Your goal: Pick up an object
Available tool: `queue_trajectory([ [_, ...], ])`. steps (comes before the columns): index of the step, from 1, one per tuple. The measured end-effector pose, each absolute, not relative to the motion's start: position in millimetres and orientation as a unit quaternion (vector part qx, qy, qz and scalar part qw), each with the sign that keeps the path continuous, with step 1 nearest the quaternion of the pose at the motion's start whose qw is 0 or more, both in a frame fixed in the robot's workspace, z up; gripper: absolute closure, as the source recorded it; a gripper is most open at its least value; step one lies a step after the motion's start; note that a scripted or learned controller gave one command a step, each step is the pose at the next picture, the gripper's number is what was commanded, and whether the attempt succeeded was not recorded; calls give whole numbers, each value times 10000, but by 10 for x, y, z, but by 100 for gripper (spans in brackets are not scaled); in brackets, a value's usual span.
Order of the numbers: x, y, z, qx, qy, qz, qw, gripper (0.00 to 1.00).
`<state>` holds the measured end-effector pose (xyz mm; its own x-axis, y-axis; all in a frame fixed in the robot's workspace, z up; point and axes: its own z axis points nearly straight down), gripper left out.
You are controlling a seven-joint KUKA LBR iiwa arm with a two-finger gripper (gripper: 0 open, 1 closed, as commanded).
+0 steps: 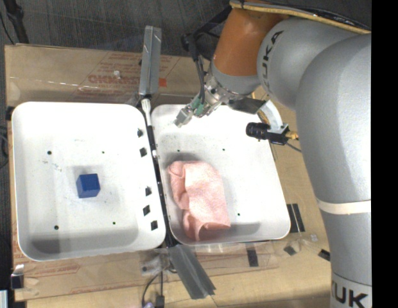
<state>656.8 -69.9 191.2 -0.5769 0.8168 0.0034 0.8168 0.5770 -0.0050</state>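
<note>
Currently my pincer hovers at twelve o'clock of the right bin; its spread I cannot tell. Pink cloth lies toward six. Risk: soft folds slipping out.

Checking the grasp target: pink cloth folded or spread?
Folded: the pink cloth lies bunched in overlapping layers in the right bin, not flat.

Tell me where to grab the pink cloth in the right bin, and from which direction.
Grip the pink cloth on its bunched middle fold, coming straight down from above. It lies flat and crumpled on the right bin floor, so no edge stands up for a side approach. The gripper sits above the bin's far rim.
</note>
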Motion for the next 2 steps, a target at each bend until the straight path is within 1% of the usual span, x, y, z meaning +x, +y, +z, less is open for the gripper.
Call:
queue_trajectory([
  [1,6568,-699,1912,-4600,-8879,13,27,0],
  [2,6484,-822,1897,-4888,-8724,20,41,0],
])
